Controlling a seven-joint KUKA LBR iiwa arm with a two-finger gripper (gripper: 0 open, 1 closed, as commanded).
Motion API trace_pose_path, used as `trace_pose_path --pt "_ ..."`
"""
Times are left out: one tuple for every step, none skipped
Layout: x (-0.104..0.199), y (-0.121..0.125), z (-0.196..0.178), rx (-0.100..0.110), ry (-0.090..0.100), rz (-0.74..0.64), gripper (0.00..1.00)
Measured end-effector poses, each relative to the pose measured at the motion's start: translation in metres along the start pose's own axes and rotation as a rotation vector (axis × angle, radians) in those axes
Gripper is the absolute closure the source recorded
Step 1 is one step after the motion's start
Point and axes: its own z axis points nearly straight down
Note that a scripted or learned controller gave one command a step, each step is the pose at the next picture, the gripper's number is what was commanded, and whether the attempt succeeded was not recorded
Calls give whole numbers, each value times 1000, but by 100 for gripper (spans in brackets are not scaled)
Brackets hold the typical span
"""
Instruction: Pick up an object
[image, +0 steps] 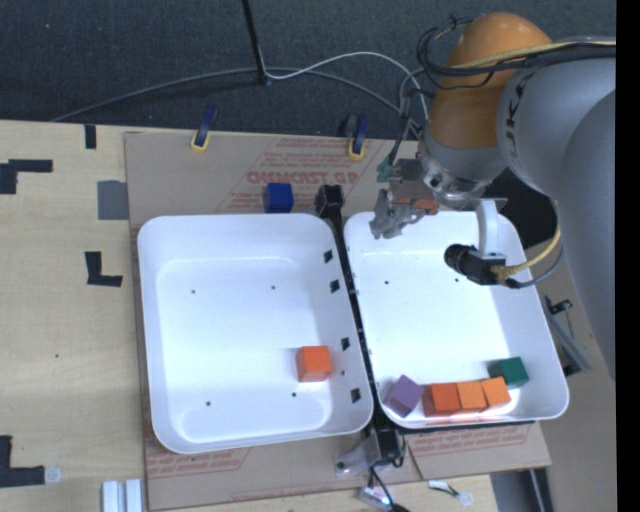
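Pincer (392, 222) hangs over the far left corner of the right bin (430, 300), near the divider between the bins; you cannot tell from this view whether it is spread or pressed together, and you see nothing between its tips. A small reddish patch shows on the wrist just above it.

Candidate objects, right bin: along the near wall you have a row of blocks. Purple block (404, 395) sits at the left end, tilted. Beside it lie three orange blocks (466, 397) touching one another in a line. Green block (511, 372) sits at the right end, just behind the last orange one. All of these are well apart from the pincer, at the opposite side of the bin.

Left bin (200, 300): you see one orange cube (314, 363) near the near right corner, alone.

Outside the bins: blue cube (279, 196) rests on the cardboard sheet (300, 165) behind the left bin. Two clamps (204, 130) hold that sheet at its far edge. Counter (60, 330) carries black tape marks at left. Cables trail across the dark floor beyond.
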Motion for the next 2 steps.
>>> trace_pose_path --pt "52 7 -1 0 1 -1 100" --pt "101 13 5 1 1 0 100"
